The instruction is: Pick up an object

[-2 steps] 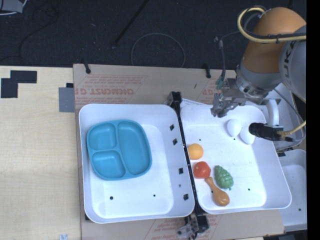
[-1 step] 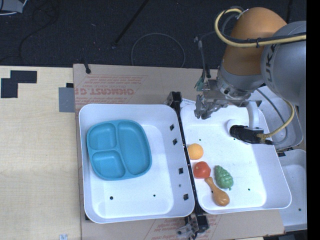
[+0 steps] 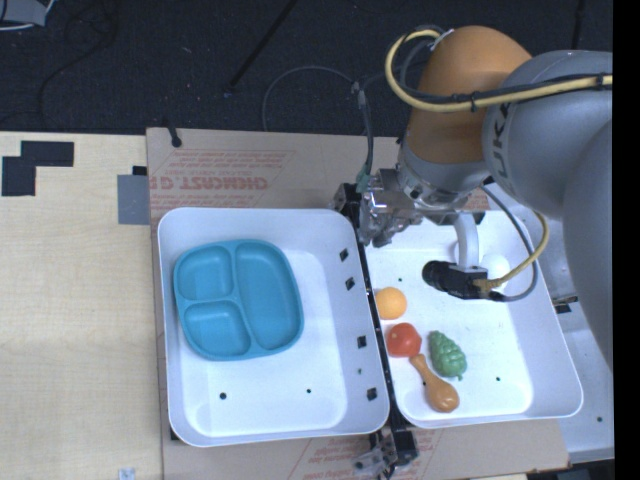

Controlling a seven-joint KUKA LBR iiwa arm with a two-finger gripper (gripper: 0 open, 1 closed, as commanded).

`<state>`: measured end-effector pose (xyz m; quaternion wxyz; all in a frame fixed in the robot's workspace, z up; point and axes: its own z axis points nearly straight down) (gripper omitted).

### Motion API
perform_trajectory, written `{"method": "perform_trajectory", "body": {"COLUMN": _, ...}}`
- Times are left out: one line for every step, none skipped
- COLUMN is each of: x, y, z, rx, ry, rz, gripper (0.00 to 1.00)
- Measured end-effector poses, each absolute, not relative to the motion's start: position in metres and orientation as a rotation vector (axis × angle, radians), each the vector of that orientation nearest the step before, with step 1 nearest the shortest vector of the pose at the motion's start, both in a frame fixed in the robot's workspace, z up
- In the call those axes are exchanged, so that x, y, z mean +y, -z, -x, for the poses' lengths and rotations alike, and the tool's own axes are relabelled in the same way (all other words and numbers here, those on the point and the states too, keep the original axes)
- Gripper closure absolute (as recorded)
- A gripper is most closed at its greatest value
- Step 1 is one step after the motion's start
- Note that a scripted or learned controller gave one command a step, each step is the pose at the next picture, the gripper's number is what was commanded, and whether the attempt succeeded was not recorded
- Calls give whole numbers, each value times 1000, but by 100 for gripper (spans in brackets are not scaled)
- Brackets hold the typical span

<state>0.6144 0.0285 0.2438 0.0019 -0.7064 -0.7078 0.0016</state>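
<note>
In the camera view you see the arm [image 3: 540,118] reaching in from the right, its orange band above the wrist, and the gripper [image 3: 381,222] hanging over the far left corner of the right bin [image 3: 500,373], close to the wall it shares with the left bin [image 3: 320,378]. From this slant you cannot tell whether the gripper is wide or narrow, and you can see nothing held in it.

The things you could pick all lie in the right bin, in its near left part and apart from the gripper. The orange ball [image 3: 390,302] sits just beside the dividing wall. The red tomato [image 3: 404,339] lies just below it in the picture, very close to the ball. To the right of the tomato is the green bumpy toy [image 3: 448,354]. The tan club-shaped toy [image 3: 435,384] lies at a slant, its thin end up against the tomato and its thick end nearest the front wall, just beside the green toy.

In the left bin, a blue divided plate [image 3: 238,298] with three compartments rests flat towards the left side. Both bins stand on a cardboard sheet [image 3: 250,173] laid on the pale bench [image 3: 70,318].
</note>
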Motion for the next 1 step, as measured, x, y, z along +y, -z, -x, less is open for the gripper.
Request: {"method": "perform_trajectory", "body": {"x": 78, "y": -234, "z": -607, "rx": -2222, "ry": -5, "rz": 2215, "gripper": 100}}
